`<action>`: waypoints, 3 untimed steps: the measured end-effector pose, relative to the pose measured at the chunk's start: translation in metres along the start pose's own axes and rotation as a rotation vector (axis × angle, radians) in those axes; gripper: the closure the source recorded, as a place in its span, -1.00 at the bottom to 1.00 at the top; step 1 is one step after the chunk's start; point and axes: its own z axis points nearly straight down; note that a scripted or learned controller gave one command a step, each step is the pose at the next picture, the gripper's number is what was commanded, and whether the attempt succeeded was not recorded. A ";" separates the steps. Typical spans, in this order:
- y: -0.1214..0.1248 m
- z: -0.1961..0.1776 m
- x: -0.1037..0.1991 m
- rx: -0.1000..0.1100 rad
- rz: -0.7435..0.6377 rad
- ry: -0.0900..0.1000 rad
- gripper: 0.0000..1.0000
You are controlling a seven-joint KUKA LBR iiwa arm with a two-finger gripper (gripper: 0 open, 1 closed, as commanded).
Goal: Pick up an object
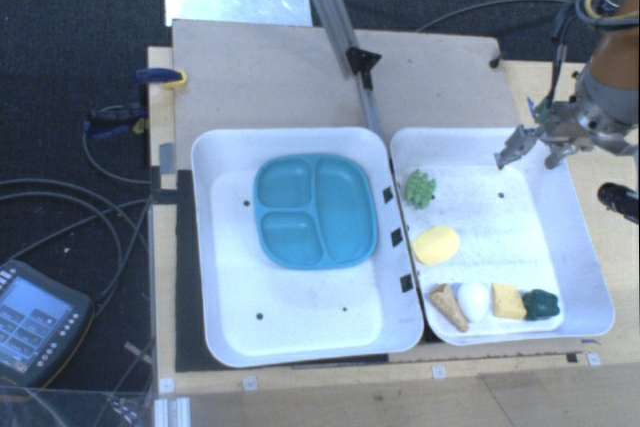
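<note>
Pale bench, two shallow white bins (232,165), and the two-finger gripper (533,147) hangs open and empty over the right bin's far edge. The nearest target, a yellow rounded lump (436,244), sits near the divider, just beyond the crowded front row; a descent off-centre risks nudging it away.

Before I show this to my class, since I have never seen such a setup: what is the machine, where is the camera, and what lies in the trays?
This is one picture, taken by a fixed camera above the bench, looking down at a slant. The grey machine with an orange band at the right is a robot arm. Its hand hangs above the far edge of the right bin, with nothing between its fingers. The left bin holds a blue divided plate. The right bin holds small toy-like things: a green bumpy piece, a yellow lump, and along the near wall a tan cone, a white egg shape, a yellow block and a dark green piece.
</note>
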 end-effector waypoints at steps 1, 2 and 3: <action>0.000 0.000 0.000 0.000 -0.001 -0.001 -1.00; -0.006 0.046 0.006 0.003 0.003 0.000 -1.00; -0.002 0.090 0.001 0.003 0.005 0.000 -1.00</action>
